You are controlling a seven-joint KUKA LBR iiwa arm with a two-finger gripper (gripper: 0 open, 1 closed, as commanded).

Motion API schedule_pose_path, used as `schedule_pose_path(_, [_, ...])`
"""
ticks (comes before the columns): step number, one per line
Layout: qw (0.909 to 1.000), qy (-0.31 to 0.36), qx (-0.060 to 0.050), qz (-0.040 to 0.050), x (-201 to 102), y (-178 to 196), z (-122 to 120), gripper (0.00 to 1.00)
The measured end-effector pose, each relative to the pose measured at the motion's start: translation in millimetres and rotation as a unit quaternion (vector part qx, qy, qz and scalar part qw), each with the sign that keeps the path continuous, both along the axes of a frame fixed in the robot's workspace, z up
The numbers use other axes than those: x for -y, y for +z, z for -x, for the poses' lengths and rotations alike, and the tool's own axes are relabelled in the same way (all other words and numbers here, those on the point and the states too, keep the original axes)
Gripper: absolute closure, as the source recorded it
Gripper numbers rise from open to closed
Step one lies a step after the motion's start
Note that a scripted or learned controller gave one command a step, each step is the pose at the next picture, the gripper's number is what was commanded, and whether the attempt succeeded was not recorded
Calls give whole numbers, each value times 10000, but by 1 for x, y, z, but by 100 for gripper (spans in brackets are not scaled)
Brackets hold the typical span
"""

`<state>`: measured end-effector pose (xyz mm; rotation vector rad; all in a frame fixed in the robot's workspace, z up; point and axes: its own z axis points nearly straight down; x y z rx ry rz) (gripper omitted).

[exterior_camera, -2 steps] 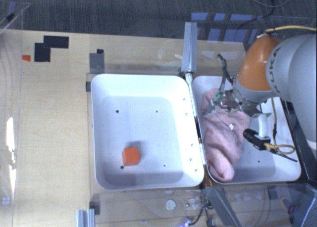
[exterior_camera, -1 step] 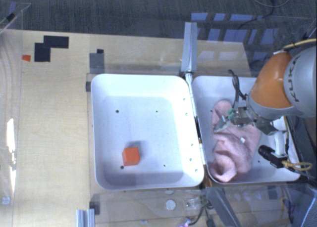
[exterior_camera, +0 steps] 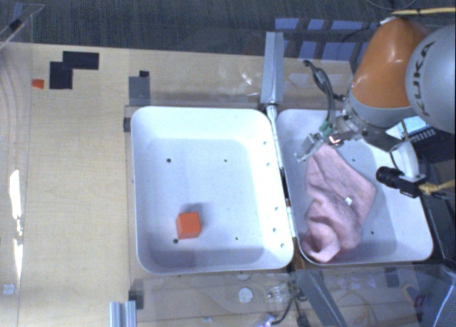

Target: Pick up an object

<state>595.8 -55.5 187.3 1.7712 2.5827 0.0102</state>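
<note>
A pink cloth (exterior_camera: 336, 203) lies stretched along the right bin (exterior_camera: 399, 244), from its near-left corner up toward the middle. My gripper (exterior_camera: 322, 142) hangs over the cloth's upper end, and the cloth's top corner rises between its fingers, pinched there. The rest of the cloth trails down onto the bin floor. A small orange block (exterior_camera: 189, 225) sits on its own in the near part of the left bin (exterior_camera: 146, 176), far from the gripper.
A metal divider rail (exterior_camera: 271, 76) runs between the two bins at the back. Black cables and a black fitting (exterior_camera: 396, 178) hang beside the wrist over the right bin's right side. Dark markers (exterior_camera: 71, 68) lie on the bench at far left.
</note>
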Motion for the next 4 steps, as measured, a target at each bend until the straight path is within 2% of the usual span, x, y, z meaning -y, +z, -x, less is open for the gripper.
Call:
schedule_pose_path(1, [9941,1084,-14,10,33,-91,-20,0])
schedule_pose_path(2, [9941,1086,28,14,32,-78,-23,100])
schedule_pose_path(3, [9997,-243,15,1,42,-96,-40,100])
schedule_pose_path(4, [9997,-243,0,0,41,-98,-39,0])
